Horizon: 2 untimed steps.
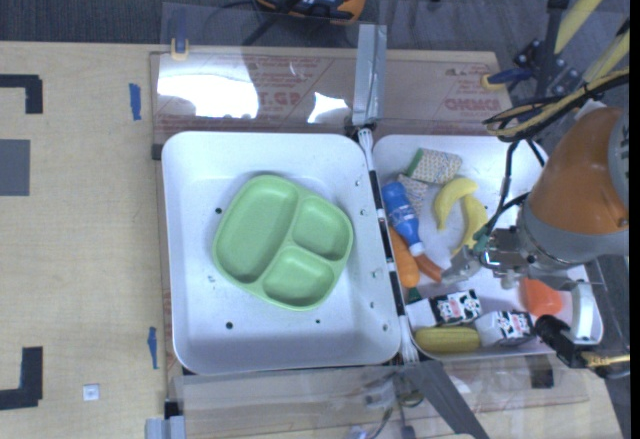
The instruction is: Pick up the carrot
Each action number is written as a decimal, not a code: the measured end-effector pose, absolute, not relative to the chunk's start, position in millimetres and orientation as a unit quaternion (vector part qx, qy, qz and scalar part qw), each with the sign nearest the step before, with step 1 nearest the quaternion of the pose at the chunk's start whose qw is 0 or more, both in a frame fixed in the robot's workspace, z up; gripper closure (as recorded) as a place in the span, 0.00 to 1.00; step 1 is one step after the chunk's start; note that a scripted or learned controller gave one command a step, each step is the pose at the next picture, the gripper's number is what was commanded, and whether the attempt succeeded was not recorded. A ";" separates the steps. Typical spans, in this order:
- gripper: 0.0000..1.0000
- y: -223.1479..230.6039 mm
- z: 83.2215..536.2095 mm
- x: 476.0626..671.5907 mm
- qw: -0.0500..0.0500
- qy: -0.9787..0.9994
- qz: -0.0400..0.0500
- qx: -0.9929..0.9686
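The carrot [406, 265] is an orange, elongated piece lying along the left wall of the right bin [500, 149], just below a blue bottle [402, 212]. A smaller orange-red piece [431, 268] lies against its right side. My gripper [468, 257] hangs low over the middle of the right bin, a short way right of the carrot and just below a banana [455, 200]. Nothing shows in its grasp. The grey wrist and orange band [590, 177] rise behind it to the right.
The left bin [190, 187] holds a green divided plate [284, 240]. In the right bin there are also a speckled sponge [434, 165], two black-and-white cartons [457, 307] [511, 324], a yellow-green vegetable [447, 338] and an orange-and-white item [556, 302] under the arm.
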<state>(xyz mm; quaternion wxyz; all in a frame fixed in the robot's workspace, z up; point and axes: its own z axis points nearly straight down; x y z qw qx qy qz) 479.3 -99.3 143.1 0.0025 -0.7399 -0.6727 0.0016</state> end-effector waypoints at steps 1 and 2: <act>0.00 -93.0 86.1 480.2 0.001 -0.610 -0.001 -0.792; 0.00 -94.1 86.2 481.8 -0.001 -0.561 -0.003 -0.828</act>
